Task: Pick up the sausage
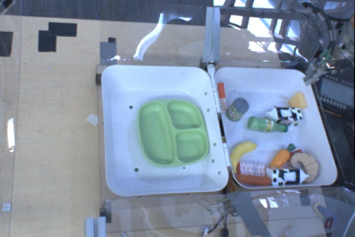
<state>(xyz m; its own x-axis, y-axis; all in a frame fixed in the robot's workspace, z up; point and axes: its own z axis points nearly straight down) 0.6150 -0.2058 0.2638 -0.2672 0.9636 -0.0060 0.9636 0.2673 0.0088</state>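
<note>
The sausage (251,180) is a reddish-orange link lying flat against the front wall of the right bin (260,83), just under a pink-labelled packet (253,168). The gripper (312,73) hangs at the bin's far right corner, above the rim and well away from the sausage. Nothing shows between it and the bin floor. The arm's wrist and cables sit behind it at the view's upper right.
The right bin also holds a banana (243,151), a carrot (281,157), a cow-patterned carton (288,176), a tan ring-shaped pastry (307,164), a green bottle (267,124), a can (237,109), a cheese wedge (298,100) and a red stick (221,95). A green divided plate (173,132) lies in the left bin (119,119).
</note>
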